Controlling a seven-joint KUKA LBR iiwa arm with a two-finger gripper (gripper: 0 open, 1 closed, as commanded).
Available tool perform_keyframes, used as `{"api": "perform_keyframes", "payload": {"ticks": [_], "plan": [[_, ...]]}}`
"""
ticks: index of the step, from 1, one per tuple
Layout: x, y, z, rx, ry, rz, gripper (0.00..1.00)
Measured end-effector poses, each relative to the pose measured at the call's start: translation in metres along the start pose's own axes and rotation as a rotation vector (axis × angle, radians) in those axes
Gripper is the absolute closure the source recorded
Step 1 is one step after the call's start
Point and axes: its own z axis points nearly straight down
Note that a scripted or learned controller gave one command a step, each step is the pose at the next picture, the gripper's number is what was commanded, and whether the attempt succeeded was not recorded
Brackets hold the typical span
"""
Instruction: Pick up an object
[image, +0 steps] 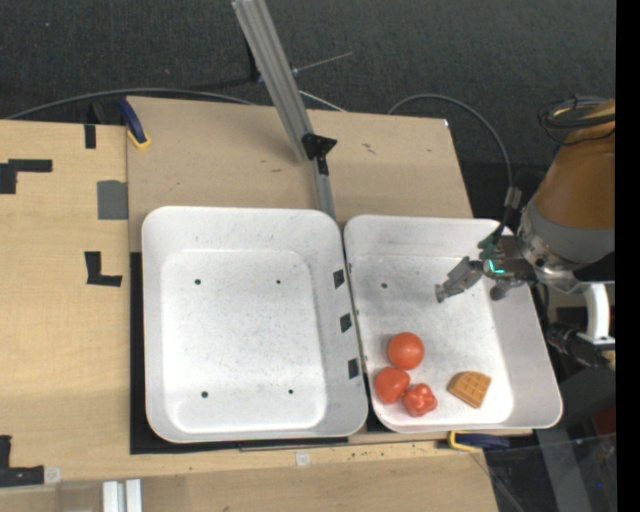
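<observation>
The right bin (520, 330) holds several small items near its front: a round red tomato (405, 350), a second red tomato (390, 383), a small red pepper (420, 400) and a tan waffle-like cracker (469, 388). My gripper (470, 289) hangs over the back right part of this bin, coming in from the right on the grey arm with the orange band (585, 190). Its fingers (455, 279) stand apart, so it is open with nothing between them. The gripper is behind and to the right of the tomatoes, clear of all the items.
The left bin (160, 300) lies beside the right one, sharing a middle rim with black clips (345, 322). A slanted metal rod (285, 90) rises behind the bins. Cables run across the back of the wooden bench.
</observation>
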Motion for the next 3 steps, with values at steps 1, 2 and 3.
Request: {"api": "perform_keyframes", "payload": {"ticks": [1,2,3], "plan": [[-0.001,-0.011,0.055,0.005,0.0,0.003,0.0],[-0.005,-0.013,0.099,0.006,0.0,0.002,0.0],[-0.005,-0.013,0.149,-0.001,-0.003,0.002,0.0]]}}
